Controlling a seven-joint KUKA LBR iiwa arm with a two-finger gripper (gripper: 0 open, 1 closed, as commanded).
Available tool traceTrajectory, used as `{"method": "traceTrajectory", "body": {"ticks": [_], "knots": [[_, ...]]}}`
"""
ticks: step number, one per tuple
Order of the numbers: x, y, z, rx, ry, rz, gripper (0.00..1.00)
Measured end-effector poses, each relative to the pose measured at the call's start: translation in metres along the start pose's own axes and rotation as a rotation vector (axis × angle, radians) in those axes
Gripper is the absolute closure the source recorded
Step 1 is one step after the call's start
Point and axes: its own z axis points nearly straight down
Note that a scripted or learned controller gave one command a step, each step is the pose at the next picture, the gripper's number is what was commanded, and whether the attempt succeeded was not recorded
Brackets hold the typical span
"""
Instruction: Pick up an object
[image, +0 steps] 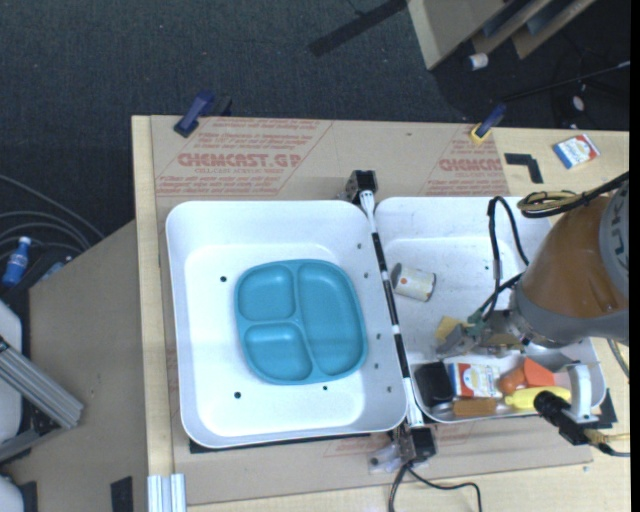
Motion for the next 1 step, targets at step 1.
{"method": "traceTrajectory", "body": {"ticks": [1], "knots": [[0.0239,0.0448,0.0094,-0.001,0.0,-0.003,0.0]]}}
